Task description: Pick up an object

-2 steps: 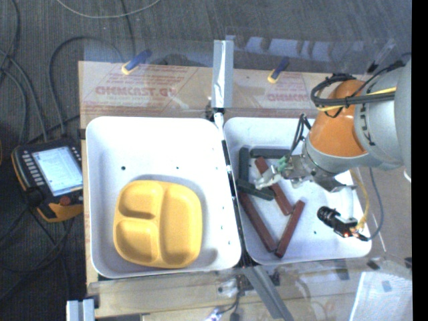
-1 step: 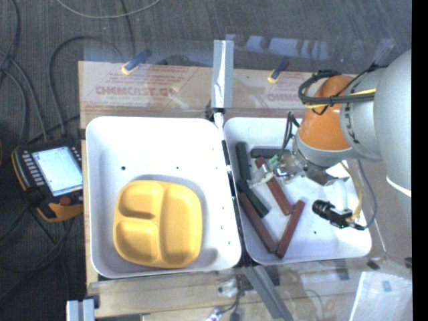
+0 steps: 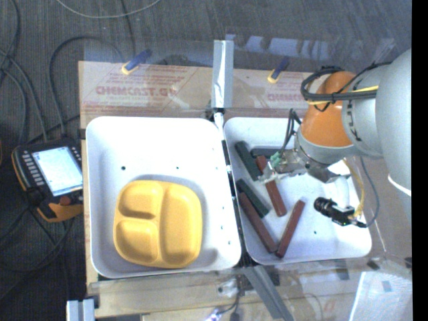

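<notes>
Gripper sits low in the right bin, at 11 o'clock among brown and dark sticks; jaw state cannot be determined. Risk: crowded, overlapping sticks may cause a slip or a 2-item grab

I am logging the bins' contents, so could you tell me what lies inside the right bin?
The right bin holds several brown and dark green sticks. The arm covers its upper right part, so anything beneath stays hidden.
</notes>
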Robot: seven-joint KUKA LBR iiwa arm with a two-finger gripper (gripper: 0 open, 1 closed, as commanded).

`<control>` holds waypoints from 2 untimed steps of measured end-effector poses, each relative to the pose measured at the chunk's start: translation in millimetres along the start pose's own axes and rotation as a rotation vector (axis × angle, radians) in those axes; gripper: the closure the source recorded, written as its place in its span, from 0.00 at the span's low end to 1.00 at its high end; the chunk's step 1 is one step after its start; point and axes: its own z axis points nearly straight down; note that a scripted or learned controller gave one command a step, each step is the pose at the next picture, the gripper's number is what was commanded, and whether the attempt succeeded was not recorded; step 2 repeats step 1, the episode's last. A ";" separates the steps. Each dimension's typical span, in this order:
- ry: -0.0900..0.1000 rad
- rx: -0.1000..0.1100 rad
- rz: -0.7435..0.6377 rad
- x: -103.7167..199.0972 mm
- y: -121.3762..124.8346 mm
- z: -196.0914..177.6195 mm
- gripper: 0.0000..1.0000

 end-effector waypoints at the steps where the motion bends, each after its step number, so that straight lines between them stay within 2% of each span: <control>1: 0.002 0.016 0.067 23.9 54.0 -100.8 1.00; 2: 0.002 0.016 0.067 23.9 54.0 -100.8 1.00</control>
